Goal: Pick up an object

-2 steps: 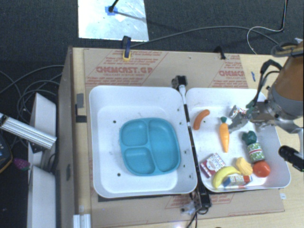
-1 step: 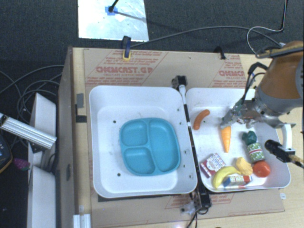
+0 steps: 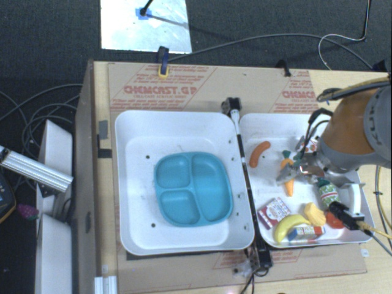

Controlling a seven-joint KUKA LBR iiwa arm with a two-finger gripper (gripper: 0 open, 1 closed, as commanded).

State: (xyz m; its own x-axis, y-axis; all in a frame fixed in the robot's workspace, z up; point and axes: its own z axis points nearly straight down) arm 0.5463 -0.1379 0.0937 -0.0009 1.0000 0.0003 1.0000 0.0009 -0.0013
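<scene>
Red print reading "CHEMCAST GP" runs across the brown protective paper sheet point(image 3: 184, 81) under the bins, upper middle of the frame; it repeats, partly hidden, at upper right.

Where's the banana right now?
The banana lies in the right-hand bin, near its front edge, just below a small red-and-white packet and left of a yellow block.
</scene>
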